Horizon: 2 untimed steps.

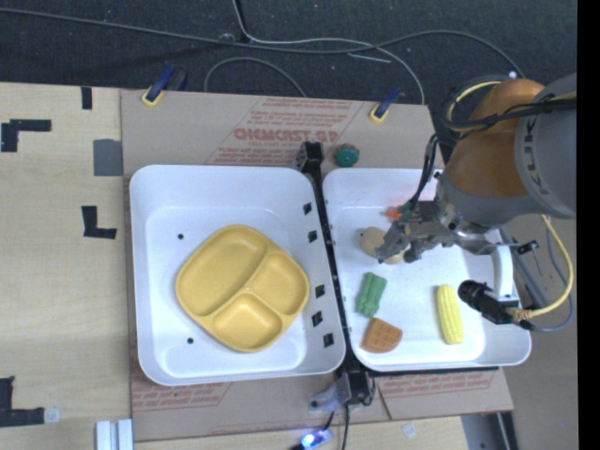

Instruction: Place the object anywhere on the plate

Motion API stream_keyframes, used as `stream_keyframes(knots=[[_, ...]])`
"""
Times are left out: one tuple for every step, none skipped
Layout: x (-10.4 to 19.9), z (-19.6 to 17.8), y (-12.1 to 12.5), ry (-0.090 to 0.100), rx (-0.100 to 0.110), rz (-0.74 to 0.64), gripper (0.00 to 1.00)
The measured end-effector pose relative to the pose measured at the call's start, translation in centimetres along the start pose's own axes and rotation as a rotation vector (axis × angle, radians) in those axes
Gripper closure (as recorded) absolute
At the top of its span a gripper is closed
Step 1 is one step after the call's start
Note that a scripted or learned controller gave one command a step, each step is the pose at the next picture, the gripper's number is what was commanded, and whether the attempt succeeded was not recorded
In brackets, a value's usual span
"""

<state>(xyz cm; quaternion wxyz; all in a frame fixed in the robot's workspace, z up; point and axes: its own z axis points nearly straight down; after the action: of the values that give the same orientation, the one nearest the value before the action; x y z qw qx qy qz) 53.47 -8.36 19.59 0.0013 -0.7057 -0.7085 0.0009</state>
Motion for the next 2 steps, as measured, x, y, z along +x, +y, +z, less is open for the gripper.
stream_keyframes(knots=[[5.2,-1.5,-0.2,0.001,-0.003,-0.003,1.0],[10.2,-2.7,-1.1,0.001,-0.002,-0.003,1.0]])
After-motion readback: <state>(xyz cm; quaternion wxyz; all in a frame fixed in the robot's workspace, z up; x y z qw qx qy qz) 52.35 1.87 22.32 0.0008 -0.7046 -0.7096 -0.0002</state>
